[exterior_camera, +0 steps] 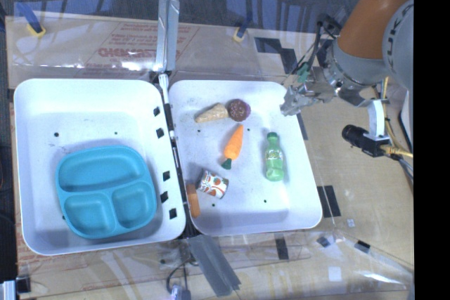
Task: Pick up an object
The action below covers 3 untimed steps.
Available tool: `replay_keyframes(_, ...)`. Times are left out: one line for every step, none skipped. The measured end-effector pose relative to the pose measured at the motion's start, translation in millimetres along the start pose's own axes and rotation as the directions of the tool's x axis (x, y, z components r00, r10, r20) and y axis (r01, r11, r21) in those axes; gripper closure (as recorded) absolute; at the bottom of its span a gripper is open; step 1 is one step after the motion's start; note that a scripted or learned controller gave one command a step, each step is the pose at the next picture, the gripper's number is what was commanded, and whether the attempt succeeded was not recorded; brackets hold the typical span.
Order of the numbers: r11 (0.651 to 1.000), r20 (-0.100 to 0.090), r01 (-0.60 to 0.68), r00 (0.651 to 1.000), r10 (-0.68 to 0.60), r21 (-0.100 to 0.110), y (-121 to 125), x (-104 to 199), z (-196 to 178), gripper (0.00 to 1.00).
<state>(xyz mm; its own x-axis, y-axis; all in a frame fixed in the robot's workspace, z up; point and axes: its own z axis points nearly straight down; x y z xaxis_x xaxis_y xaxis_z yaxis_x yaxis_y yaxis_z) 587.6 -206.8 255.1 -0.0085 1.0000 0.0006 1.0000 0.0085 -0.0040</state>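
— Hand point(294, 103) first: where is it?

— Mine hangs over the right bin's point(302, 211) far right rim, at about two o'clock from the bin's middle. Whether it is apart or together I cannot tell; it is small and dark against the rim. Nothing shows in it.

— What is there to take?

— All of it lies in the right bin. A green bottle point(273, 157) lies at three o'clock, nearest my hand. An orange carrot point(234, 142) sits near the middle, pointing toward one o'clock. A tan cone point(211, 112) and a dark round piece point(238, 109) lie touching at twelve. A small printed can point(212, 185) lies at seven, with an orange piece point(193, 201) against the left wall just beside it. The left bin point(28, 172) holds a blue tray point(107, 190).

— Which would you go for?

— The bottle, I judge. It is the shortest reach, at five o'clock from my hand, and well apart from the rest.

— How to do it well?

— Come straight down over its middle and close across the narrow width, not along its length. It may roll, so I should centre before squeezing and clear the rim first.
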Motion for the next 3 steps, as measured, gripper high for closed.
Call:
replay_keyframes(0.998, 0.0, 0.057, 0.998, -0.057, -0.001, 70, 54, 107, 0.0)
replay_keyframes(1.0, 0.0, 0.021, 1.0, -0.021, 0.001, 13, 68, 164, 0.0)
replay_keyframes(0.993, 0.0, 0.119, 0.993, -0.119, -0.001, -48, 45, 164, 0.0)
